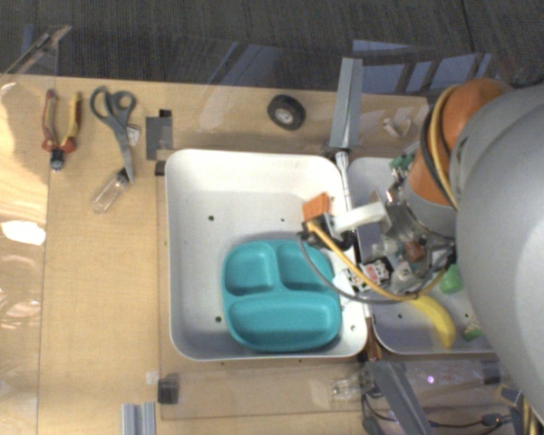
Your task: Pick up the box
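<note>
My gripper (390, 254) hangs low over the left part of the right bin (408, 335), close to the wall between the two bins. Its wrist and cables cover most of what lies beneath. Right under it peeks a small object with red and white print (377, 269), possibly the box, mostly hidden by the gripper. Whether the two touch cannot be made out.
A teal divided tray (281, 297) lies in the left bin (208, 243) at its front right. A yellow banana (433, 317) and a green item (450, 280) lie in the right bin. Scissors (118, 120), pliers (59, 125) and a tape roll (286, 111) rest on the bench.
</note>
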`<act>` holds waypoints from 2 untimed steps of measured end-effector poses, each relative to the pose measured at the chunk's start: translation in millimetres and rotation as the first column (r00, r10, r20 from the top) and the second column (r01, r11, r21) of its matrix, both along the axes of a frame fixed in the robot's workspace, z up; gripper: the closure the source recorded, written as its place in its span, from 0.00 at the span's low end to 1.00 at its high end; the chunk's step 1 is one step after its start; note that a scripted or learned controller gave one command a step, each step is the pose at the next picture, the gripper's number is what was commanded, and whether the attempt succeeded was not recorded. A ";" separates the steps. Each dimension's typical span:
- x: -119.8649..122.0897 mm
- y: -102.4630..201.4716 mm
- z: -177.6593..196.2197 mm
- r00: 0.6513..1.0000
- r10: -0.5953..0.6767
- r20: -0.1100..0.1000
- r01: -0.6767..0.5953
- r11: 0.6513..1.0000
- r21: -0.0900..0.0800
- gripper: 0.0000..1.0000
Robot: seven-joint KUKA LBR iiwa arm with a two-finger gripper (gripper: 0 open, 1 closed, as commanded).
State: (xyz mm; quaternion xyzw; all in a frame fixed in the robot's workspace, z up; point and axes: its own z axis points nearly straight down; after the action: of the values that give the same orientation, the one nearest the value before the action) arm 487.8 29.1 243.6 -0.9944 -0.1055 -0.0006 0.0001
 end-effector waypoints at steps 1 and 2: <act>1.4 1.4 9.8 1.000 0.011 0.001 -0.011 1.000 0.000 1.00; 9.8 -14.2 -56.9 0.911 0.413 -0.002 -0.413 0.911 0.001 1.00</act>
State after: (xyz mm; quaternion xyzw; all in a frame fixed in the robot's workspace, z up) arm 497.6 14.9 186.8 -0.9496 -0.3134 0.0003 0.0007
